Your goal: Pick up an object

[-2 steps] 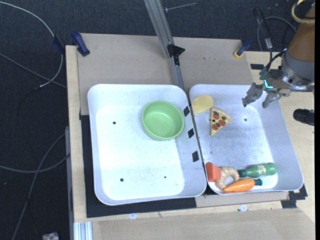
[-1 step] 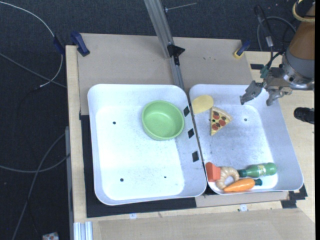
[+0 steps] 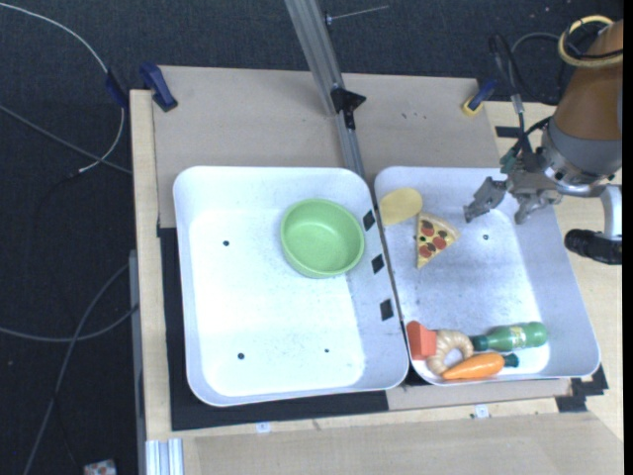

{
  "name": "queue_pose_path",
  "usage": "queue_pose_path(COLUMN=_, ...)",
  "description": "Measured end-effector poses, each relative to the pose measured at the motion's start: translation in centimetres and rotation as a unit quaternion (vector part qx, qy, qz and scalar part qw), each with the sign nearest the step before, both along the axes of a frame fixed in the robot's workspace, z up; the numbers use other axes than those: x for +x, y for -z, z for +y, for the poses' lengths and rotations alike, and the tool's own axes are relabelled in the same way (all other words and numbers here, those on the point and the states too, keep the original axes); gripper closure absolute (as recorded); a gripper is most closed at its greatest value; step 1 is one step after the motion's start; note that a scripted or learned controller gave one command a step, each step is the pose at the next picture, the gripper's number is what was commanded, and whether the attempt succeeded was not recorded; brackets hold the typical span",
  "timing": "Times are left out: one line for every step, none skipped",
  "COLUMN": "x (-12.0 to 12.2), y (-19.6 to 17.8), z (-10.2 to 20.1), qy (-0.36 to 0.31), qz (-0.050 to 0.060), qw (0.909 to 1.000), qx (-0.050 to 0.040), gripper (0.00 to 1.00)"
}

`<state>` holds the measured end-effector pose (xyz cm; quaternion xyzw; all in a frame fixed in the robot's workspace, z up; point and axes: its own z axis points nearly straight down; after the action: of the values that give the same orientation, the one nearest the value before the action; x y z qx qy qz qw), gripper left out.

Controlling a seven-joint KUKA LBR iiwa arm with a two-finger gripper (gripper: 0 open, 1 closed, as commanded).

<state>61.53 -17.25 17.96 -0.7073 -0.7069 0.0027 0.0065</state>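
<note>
1. Since the task names no single object, the candidates are the loose things in the two bins: a pizza slice (image 3: 433, 238), a yellow disc (image 3: 401, 205), a green bottle (image 3: 510, 337), a carrot (image 3: 474, 367), a tan curled piece (image 3: 448, 345), a red block (image 3: 421, 340) and a green bowl (image 3: 321, 237).
2. The pizza slice lies in the right bin (image 3: 504, 285), toward its far left part, with the yellow disc just beside it on the far left side, next to the bin's wall.
3. Along the near edge of the right bin four things crowd together: the red block at the left, the tan curled piece touching it, the carrot just nearer than that piece, and the green bottle lying on its side to the right.
4. The green bowl sits upright in the left bin (image 3: 257, 315), in its far right part, well apart from the other objects.
5. The gripper (image 3: 503, 204) hangs over the far part of the right bin, to the right of the pizza slice and apart from it.
6. Its two fingers stand spread apart with nothing between them.
7. The grey arm (image 3: 588, 117) with its orange band enters from the right edge.
8. A metal rail (image 3: 326, 57) runs from the far side down to the gap between the bins, and blue clamps (image 3: 156, 85) sit at the bench's far corners.
</note>
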Motion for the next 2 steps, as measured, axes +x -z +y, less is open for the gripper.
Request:
queue_pose_path(x=-0.2, y=4.4, z=-0.4, qy=0.0, qz=0.001, qw=1.0, qx=0.0004, gripper=0.0)
queue_pose_path(x=-0.3, y=8.6, z=-0.3, qy=0.0, qz=0.0, qw=1.0, qx=0.0003, gripper=0.0)
